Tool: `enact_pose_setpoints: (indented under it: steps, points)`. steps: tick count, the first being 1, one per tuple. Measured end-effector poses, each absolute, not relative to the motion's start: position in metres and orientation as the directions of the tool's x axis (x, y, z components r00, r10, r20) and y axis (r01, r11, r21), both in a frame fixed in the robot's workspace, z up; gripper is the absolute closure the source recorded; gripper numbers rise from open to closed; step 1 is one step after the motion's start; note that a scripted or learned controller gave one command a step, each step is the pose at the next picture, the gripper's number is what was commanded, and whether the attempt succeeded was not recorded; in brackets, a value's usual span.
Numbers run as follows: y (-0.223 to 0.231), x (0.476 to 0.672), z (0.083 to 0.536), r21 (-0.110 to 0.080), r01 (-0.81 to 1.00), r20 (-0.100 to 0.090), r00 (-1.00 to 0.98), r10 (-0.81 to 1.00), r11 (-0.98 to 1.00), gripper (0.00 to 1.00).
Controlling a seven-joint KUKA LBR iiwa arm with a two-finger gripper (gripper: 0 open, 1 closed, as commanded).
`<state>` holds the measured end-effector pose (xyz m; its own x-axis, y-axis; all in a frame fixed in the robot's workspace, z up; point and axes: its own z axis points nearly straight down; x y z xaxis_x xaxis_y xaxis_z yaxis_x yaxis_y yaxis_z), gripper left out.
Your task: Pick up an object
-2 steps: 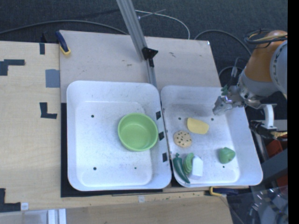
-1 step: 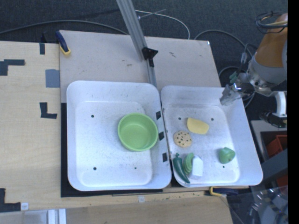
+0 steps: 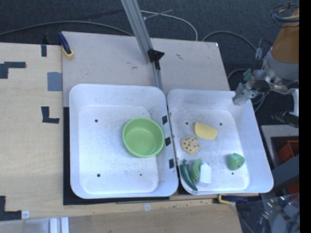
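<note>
Two white bins are seen side by side on the desk (image 3: 112, 62), shot from above at a slant. The left bin (image 3: 87, 130) has a green bowl (image 3: 143, 137) sitting upright, a bit right of its middle. The right bin (image 3: 252, 144) has the small stuff: a yellow piece (image 3: 205, 130) near the middle, a round cookie (image 3: 189, 144) just beside it to the lower left, a green lump (image 3: 235, 161) off toward the right wall, and a little pile at the front left corner where a dark green veg (image 3: 186, 174), some light green slices (image 3: 196, 169) and a white block (image 3: 205, 173) are bunched together and touching. The arm (image 3: 284, 45) is seen coming in from the right, with its orange band up top, and the pincer (image 3: 241, 97) is hanging over the back right corner of the right bin, just about at the rim. Nothing can be made out between its tips, and honestly whether it's open or closed can't be told from here, it's too small and blurry. All the objects are well apart from it, lying down in the bins. A grey pole (image 3: 138, 25) is slanted across the desk down to the gap between the bins, and cables (image 3: 180, 21) are looped on the dark floor behind.
</note>
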<state>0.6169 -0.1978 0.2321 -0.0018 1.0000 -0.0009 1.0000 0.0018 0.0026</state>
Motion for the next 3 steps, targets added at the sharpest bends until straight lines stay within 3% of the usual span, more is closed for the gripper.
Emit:
enact_pose_setpoints:
  steps: [3]
  points:
    - [-0.021, 0.631, 0.211, -0.002, 1.000, 0.002, -0.007, 1.000, 0.007, 1.00]
